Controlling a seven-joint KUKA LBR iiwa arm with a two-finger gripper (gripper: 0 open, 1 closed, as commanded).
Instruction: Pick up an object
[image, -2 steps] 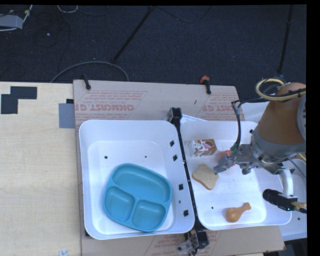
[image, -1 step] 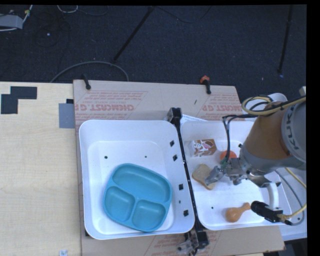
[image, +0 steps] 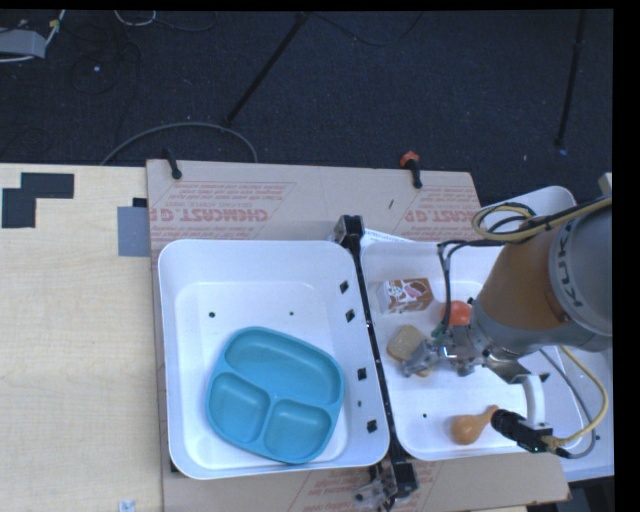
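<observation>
In the right bin (image: 405, 425) my gripper (image: 424, 360) is low over a tan, rounded object (image: 404, 343), with its fingers right beside that object's lower right edge. A small brown and white packet (image: 408, 294) lies farther back in the same bin. An orange, pear-shaped object (image: 470, 426) rests near the bin's front. A small orange-red piece (image: 459, 312) shows just by the arm's wrist. The arm's orange band and grey body cover the bin's right part.
The left bin (image: 190, 300) holds a blue divided tray (image: 275, 394). A black divider (image: 365, 340) runs between the two bins. Cables (image: 505, 215) loop above the arm at the right. Cardboard (image: 300, 205) lies under the bins.
</observation>
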